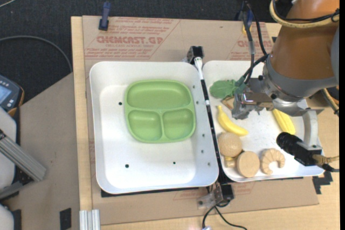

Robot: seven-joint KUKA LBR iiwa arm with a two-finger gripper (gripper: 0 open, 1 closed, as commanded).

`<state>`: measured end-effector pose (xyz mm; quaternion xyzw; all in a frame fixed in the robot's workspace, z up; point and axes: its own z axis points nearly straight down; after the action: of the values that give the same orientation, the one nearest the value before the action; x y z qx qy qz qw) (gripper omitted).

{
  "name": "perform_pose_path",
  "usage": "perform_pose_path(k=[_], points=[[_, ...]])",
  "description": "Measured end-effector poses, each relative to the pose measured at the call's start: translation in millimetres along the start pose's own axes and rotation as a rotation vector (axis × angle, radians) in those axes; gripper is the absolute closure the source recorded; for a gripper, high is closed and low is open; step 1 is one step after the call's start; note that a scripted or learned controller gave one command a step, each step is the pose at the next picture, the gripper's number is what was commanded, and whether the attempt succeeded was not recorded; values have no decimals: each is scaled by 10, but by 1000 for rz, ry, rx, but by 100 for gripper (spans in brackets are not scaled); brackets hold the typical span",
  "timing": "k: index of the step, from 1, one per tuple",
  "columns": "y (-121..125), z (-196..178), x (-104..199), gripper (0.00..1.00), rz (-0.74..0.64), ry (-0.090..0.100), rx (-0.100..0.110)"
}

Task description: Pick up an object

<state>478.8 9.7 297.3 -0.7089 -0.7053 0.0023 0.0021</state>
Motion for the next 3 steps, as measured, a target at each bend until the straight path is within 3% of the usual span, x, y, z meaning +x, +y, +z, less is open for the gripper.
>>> perform_pose_path(k=[2, 3], points=[[-4, -1026, 1286, 100, -13, 4, -14], [-21, 918, 1720, 100, -6, -2, 6]])
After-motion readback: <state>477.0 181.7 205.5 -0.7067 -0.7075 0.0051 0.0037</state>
